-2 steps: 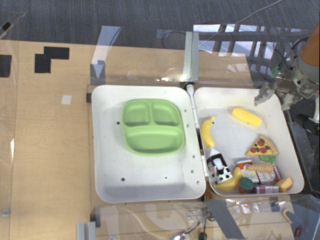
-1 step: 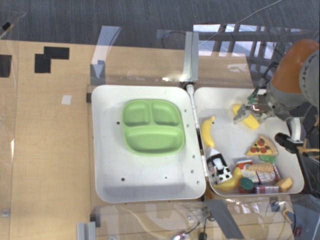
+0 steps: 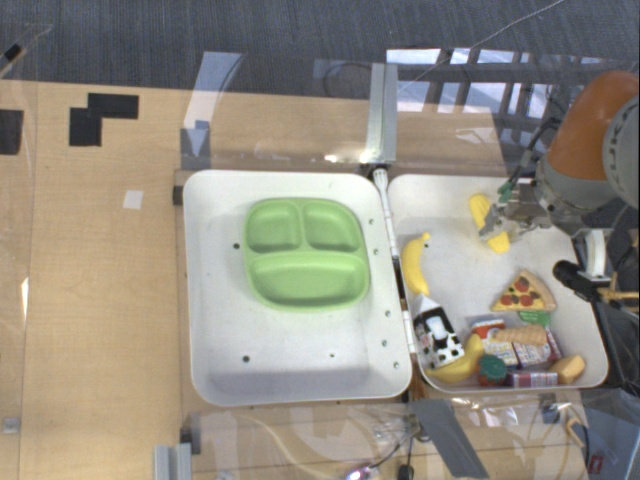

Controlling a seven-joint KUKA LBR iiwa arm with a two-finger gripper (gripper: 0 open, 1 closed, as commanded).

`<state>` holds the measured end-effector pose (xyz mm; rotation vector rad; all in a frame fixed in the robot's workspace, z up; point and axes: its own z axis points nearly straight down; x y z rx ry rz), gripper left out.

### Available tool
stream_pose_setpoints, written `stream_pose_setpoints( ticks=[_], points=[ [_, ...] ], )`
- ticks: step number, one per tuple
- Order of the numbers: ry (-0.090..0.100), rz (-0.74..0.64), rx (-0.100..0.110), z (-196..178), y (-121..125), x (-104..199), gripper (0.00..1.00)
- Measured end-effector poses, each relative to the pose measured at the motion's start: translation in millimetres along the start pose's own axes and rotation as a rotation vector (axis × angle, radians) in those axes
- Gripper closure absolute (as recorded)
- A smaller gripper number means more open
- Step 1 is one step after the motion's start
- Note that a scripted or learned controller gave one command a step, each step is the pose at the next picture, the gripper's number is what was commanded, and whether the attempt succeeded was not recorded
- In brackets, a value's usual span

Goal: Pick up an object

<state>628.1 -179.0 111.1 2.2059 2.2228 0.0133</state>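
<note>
Yellow toy piece lies in the right bin, directly under my gripper and touching it on both sides. Whether my fingers are closed on it, I cannot tell. It looks to me light, hard and smooth plastic, perhaps slippery, so I would take it across its narrow middle.

A wooden bench carries two white bins — left bin, right bin — side by side.
</note>
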Motion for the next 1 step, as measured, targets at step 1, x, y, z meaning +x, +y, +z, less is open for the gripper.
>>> stream_pose_setpoints(
  ticks=[1],
  points=[
    [0.001,0.067,0.005,-91.7,11.2,59.8,1.0]
  ],
)
